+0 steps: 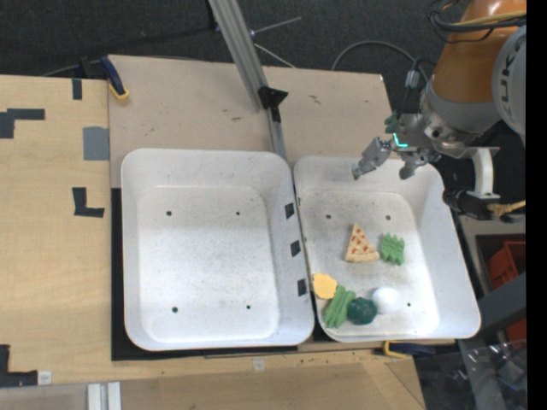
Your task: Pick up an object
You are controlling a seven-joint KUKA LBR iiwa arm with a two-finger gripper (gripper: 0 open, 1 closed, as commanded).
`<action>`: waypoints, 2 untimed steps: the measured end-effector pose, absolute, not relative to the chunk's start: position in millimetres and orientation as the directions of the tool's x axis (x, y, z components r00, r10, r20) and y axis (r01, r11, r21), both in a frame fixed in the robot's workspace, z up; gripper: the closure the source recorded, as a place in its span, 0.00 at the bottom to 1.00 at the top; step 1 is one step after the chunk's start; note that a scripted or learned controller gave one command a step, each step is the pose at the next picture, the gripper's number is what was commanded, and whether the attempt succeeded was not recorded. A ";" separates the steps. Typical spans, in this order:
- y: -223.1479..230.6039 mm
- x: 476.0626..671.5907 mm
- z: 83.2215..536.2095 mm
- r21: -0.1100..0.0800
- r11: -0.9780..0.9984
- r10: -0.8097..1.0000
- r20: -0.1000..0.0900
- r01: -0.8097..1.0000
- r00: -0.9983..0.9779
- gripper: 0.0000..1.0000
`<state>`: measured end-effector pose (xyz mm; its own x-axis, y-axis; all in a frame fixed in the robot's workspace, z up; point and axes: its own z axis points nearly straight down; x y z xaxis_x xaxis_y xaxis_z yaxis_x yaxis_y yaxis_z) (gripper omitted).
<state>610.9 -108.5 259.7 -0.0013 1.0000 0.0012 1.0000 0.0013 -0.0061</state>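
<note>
Bench bins below, the gripper [386, 166] hangs spread and empty; next it must descend onto the waffle slice [361, 245] just beneath.

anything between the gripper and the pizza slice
No. In the camera view, the stretch of right bin floor between the open gripper and the pizza slice is bare.

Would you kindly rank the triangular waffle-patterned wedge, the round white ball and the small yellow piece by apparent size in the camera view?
1. Triangular waffle-patterned orange wedge, largest.
2. Round white ball and small yellow piece: these look about alike, so I would not rank them.
</note>
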 end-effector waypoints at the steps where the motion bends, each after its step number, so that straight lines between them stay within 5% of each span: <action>1: -108.6 611.7 262.2 -0.002 0.002 1.000 0.000 1.000 -0.002 0.00; 2: -113.0 607.7 199.1 -0.008 0.001 1.000 0.000 1.000 -0.001 0.00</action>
<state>607.7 -113.0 199.1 -0.0005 1.0000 -0.0005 1.0000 0.0005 -0.0076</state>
